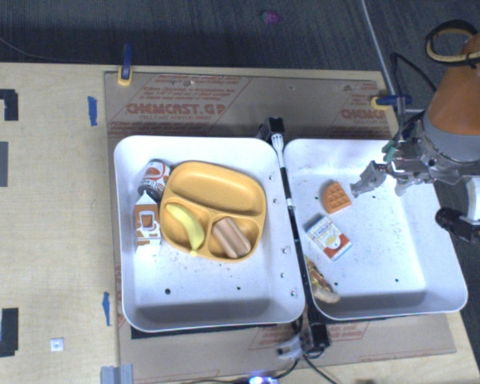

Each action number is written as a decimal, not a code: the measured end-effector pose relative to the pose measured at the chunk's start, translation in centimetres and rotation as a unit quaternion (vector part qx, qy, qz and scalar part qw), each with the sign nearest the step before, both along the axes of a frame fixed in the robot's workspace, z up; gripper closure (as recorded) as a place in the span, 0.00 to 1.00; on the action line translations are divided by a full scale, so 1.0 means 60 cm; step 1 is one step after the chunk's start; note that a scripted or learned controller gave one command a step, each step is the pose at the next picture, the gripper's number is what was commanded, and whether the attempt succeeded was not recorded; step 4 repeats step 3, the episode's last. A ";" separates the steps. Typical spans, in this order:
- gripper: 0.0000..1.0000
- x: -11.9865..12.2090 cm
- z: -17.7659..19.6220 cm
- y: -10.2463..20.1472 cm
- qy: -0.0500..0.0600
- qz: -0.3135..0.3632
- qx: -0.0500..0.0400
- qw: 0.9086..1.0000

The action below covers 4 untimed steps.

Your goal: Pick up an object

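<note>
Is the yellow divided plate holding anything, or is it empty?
Partly filled: the yellow plate holds a banana and a hot dog; its big section is bare.

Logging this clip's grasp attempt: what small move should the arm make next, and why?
Probably ease the gripper left and down onto the waffle toy: it hovers just right of it in the right bin, holding nothing, and that toy lies nearest.

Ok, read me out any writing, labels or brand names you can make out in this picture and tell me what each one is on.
"CHEMCAST GP": red print, repeated, on the brown protective sheet under the two bins.
Small carton in the right bin: printed front, too small to read.
Can and orange-and-white carton in the left bin: labels too blurred to read.
</note>
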<state>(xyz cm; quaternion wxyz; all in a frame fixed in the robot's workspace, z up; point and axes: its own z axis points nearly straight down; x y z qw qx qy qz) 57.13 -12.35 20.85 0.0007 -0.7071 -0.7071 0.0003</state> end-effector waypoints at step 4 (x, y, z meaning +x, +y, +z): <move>1.00 -0.054 -0.040 0.132 0.001 0.000 0.001 1.000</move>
